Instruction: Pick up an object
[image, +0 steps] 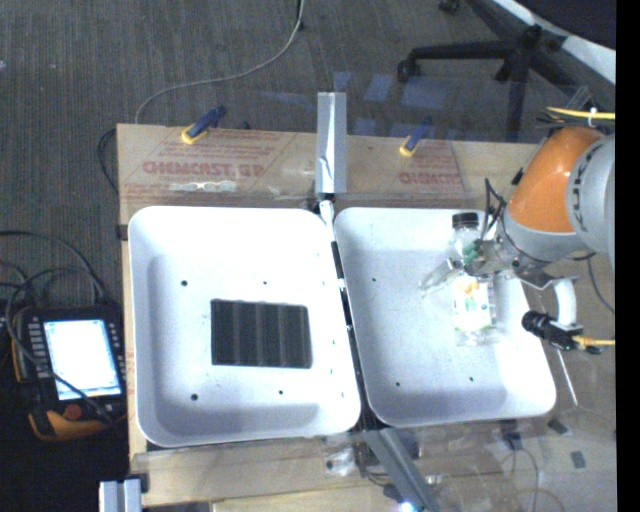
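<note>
clear plastic bottle (470, 290) with a black cap lies in the right bin (420, 390), near its right wall; the hand (487, 258) sits over its capped end, grip state impossible to tell

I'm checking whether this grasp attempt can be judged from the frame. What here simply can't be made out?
- Gripper, camera view: the arm's own wrist covers it, so whether it holds anything is unclear.
- Clear bottle in the right bin: transparent and blurred; its outline and label are unreadable.
- Arm: cut off by the frame's right edge.
- Dark ridged rectangle in the left bin: what it is cannot be told.
</note>
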